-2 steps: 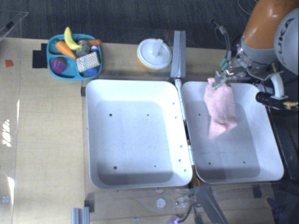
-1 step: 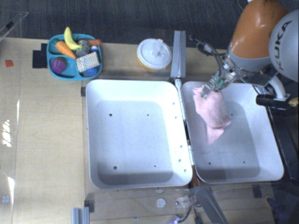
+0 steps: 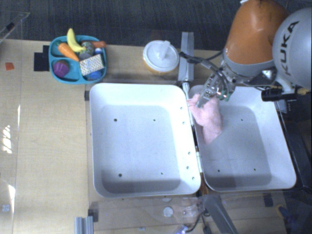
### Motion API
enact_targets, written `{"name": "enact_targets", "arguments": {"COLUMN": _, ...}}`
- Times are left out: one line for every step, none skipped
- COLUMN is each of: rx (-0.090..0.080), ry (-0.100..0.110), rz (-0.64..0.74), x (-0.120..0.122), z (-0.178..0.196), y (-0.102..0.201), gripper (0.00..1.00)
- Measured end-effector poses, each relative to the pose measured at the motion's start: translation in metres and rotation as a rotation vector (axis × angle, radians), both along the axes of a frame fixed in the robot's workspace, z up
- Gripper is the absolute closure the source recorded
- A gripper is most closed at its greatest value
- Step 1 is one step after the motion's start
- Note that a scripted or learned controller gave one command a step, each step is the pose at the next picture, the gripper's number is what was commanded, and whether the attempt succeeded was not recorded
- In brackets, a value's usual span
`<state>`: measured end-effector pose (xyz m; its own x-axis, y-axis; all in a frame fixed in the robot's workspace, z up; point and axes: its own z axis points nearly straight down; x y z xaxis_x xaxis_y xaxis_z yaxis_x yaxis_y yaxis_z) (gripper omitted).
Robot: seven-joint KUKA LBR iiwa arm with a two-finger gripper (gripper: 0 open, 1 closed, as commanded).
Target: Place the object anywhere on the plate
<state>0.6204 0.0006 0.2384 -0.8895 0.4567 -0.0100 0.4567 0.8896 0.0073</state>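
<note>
- The light is bright and even, and seems to come from above.
- The two white bins (image 3: 141,140) look a bit washed out, with soft grey shadows along their near walls.
- The orange band (image 3: 253,28) on the arm shines a little.
- The whole picture is slightly fuzzy, and small things look soft.

Looking down at a slant from a fixed spot above the pale wooden bench (image 3: 44,145), from moderate height. Taking in both shallow white plastic bins side by side, the left bin (image 3: 141,140) and the right bin (image 3: 253,145). Catching the grey arm with the orange band (image 3: 253,33) entering from the right edge.
</note>
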Motion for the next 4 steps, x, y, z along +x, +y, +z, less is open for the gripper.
{"name": "enact_targets", "arguments": {"rx": -0.003, "ry": -0.002, "rz": 0.400, "x": -0.024, "z": 0.003, "y": 0.040, "gripper": 1.00}}
{"name": "enact_targets", "arguments": {"rx": -0.004, "ry": 0.001, "rz": 0.477, "x": -0.049, "z": 0.003, "y": 0.083, "gripper": 1.00}}
{"name": "enact_targets", "arguments": {"rx": -0.003, "ry": 0.003, "rz": 0.478, "x": -0.064, "z": -0.012, "y": 0.136, "gripper": 1.00}}
{"name": "enact_targets", "arguments": {"rx": -0.002, "ry": 0.004, "rz": 0.479, "x": -0.083, "z": -0.013, "y": 0.183, "gripper": 1.00}}
